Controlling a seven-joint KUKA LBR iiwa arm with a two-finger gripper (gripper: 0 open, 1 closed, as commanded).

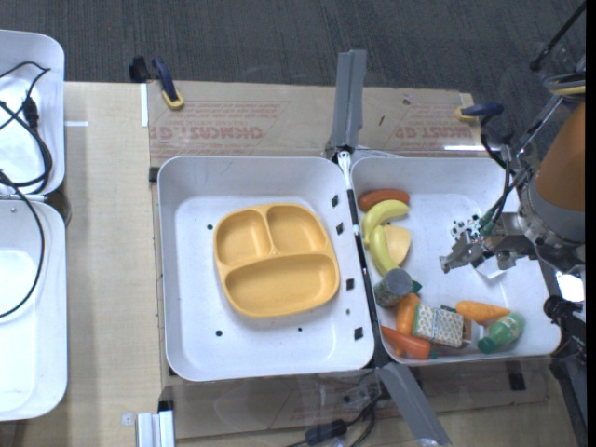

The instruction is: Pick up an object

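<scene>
Camera view: end effector (458, 255) over right bin (438, 180), grip state can't tell; crowded toys nr carrot (482, 311), likely miss or double-grab.

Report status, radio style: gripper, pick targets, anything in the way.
Two-finger gripper over right white bin, nothing between fingers. Yellow toy banana, orange toy carrot untouched. Path clear.

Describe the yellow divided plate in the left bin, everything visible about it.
The yellow plate looks like matte plastic, a rounded square with raised ridges splitting it into three compartments: two small ones at the far side, one long one nearer the camera. It lies flat, slightly rotated, near the middle of the left bin, resting on the bin floor. It touches neither the bin walls nor other objects.
</scene>
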